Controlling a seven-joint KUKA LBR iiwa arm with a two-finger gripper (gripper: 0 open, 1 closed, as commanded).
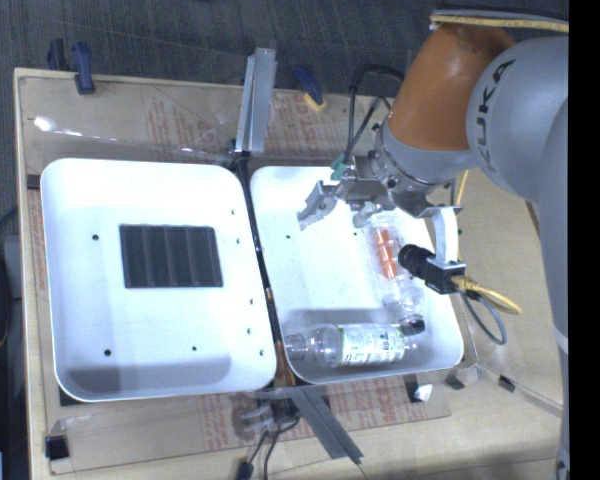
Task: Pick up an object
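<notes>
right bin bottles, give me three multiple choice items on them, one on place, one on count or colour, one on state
1. Where in the right bin does the bottle with the green-and-white label lie?
A. along the near wall
B. against the far wall
C. upright in the middle

2. What colour shows inside the other clear bottle?
A. blue
B. orange
C. purple

3. How does the gripper stand to the bottles?
A. it holds the labelled one
B. it holds the orange one
C. it is over the bin's far part, with no bottle between its fingers

Key:
1 A: it lies on its side along the bin's near edge.
2 B: an orange band shows through the clear plastic.
3 C: both bottles lie on the bin floor, apart from the gripper.
</notes>
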